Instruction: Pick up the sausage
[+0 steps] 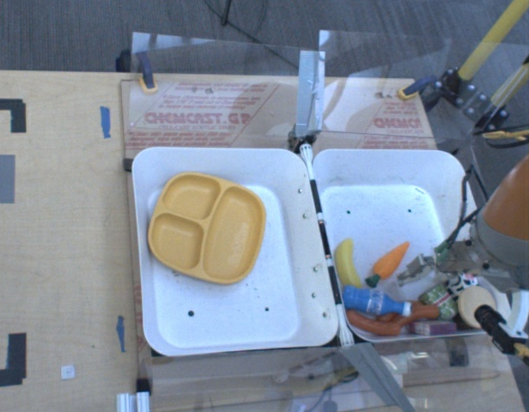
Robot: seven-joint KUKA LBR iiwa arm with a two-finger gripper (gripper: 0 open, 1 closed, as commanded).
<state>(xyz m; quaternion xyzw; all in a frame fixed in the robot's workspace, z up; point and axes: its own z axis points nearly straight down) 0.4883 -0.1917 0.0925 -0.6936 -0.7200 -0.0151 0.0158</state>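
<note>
On the wooden bench [58, 256] sit two shallow white bins side by side. Leftmost, the left bin [170, 316] holds one yellow plate [207, 227] with three compartments, lying flat toward the bin's upper left. Across the divider, the right bin [376, 174] has its things crowded into the lower part. Against the left wall stands one yellow banana [347, 263], and just right of it one orange carrot [390, 260] lies tilted. Below them is one blue bottle [373, 301] on its side, and under that the sausage [378, 323], reddish-brown, stretched along the bin's near wall and partly covered by the bottle. Further right a few small things crowd together, among them a green piece [438, 295] and a dull purple piece [443, 326]; they overlap and are hard to make out. Over the bin's right edge hangs the gripper [423, 267], a metal tip pointing left toward the carrot. Whether it is wide or narrow cannot be told, and nothing is seen caught in it. Behind it the arm [513, 217], grey with an orange band, is cut off by the picture's right side.
</note>
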